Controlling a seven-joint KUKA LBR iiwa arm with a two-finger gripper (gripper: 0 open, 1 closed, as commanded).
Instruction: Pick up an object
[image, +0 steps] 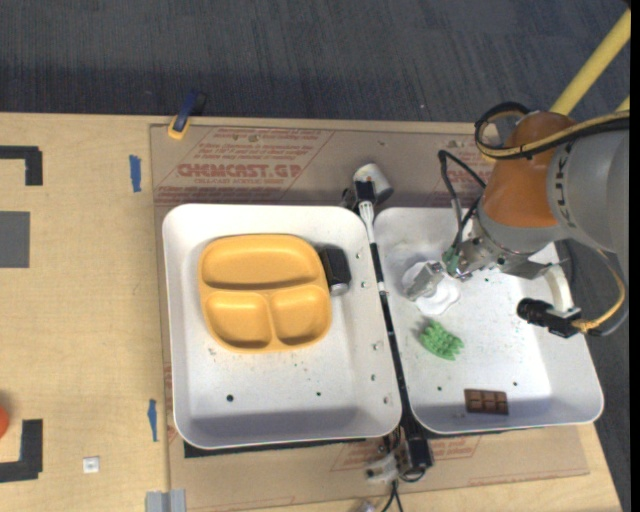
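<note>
- Camera view: two shallow white bins are seen side by side on the tabletop (80, 300).
- The left bin (190, 400) holds a yellow divided plate (265, 290), with a small black object (334, 268) touching its right edge.
- In the right bin (570, 385), a green toy (440, 340) lies near the middle, and a brown chocolate-like block (487, 402) rests near the near rim.
- The arm (540, 185) is reached in from the right; the gripper (432, 280) is lowered into the far left part of the right bin, just beyond the green toy.
- Whether anything is held cannot be told.
</note>
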